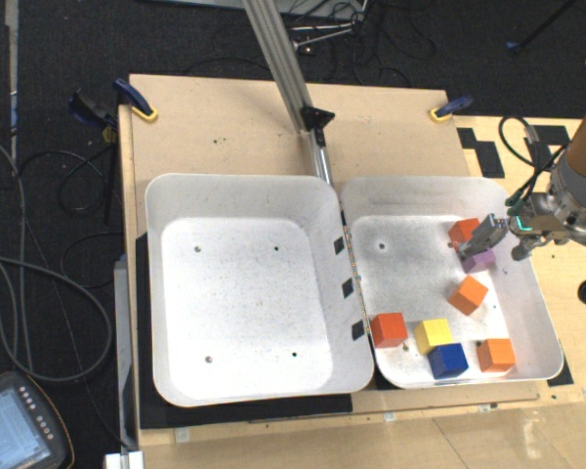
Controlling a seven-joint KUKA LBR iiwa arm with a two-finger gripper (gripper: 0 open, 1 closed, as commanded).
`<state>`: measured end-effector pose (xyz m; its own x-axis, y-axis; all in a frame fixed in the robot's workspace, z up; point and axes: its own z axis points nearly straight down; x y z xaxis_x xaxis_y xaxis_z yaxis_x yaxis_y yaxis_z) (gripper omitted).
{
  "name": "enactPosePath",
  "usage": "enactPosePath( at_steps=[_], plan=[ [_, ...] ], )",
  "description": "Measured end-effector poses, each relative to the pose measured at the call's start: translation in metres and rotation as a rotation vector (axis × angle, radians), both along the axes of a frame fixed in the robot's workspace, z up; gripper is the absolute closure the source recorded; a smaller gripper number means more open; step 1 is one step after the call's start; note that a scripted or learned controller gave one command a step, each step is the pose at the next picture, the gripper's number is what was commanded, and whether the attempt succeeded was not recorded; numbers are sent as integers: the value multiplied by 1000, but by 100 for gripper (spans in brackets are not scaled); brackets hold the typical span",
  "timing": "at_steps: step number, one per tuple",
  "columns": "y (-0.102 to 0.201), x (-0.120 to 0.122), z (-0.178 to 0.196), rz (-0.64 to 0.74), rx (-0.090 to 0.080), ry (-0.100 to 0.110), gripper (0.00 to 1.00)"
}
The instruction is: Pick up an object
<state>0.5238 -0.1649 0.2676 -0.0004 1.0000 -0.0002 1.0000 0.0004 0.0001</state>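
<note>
Several blocks lie in the right bin (410, 218). An orange block (461, 230) and a purple block (481, 259) sit near its far right side. My gripper (482, 239) reaches in from the right and hangs just over these two, partly covering both. Further forward are another orange block (469, 294), a red-orange block (389, 328), a yellow block (433, 334), a blue block (448, 360) and an orange block (495, 355). I see no block lifted off the bin floor.
The left bin (239, 281) stands beside the right one, their rims meeting in the middle. A metal pole (278, 47) slants down from the top toward the bins' far edge. Clamps sit at the bench's far corners.
</note>
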Motion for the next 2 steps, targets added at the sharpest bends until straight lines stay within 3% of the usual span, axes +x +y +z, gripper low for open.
enactPosePath(
  at_steps=[2],
  plan=[
    [18,2,-111,-1,2,6,0]
  ],
)
